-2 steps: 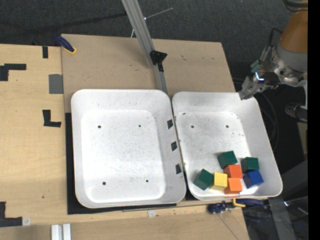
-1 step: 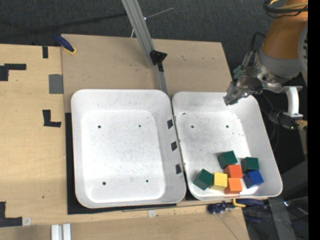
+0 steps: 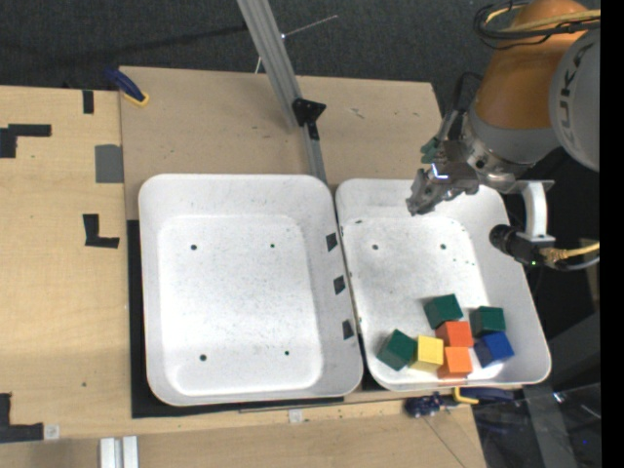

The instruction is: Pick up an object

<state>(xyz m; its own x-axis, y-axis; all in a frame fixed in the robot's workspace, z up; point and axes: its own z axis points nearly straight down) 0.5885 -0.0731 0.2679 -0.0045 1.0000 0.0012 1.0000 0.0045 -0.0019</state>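
Several small blocks lie clustered in the near right corner of the right bin (image 3: 390, 261): a dark green block (image 3: 444, 310), another green one (image 3: 487, 319), a third green block (image 3: 397, 349), a yellow block (image 3: 429, 350), orange blocks (image 3: 455, 347) and a blue block (image 3: 495, 347). My gripper (image 3: 426, 199) hangs over the far edge of the right bin, well away from the blocks. Nothing shows between its fingers.
The left bin (image 3: 239, 281) sits beside the right one. A slanted metal pole (image 3: 273, 42) with a black clamp (image 3: 308, 111) stands behind the bins. Black tape marks dot the bench at the left. A blue and yellow tool (image 3: 129, 86) lies at the far left.
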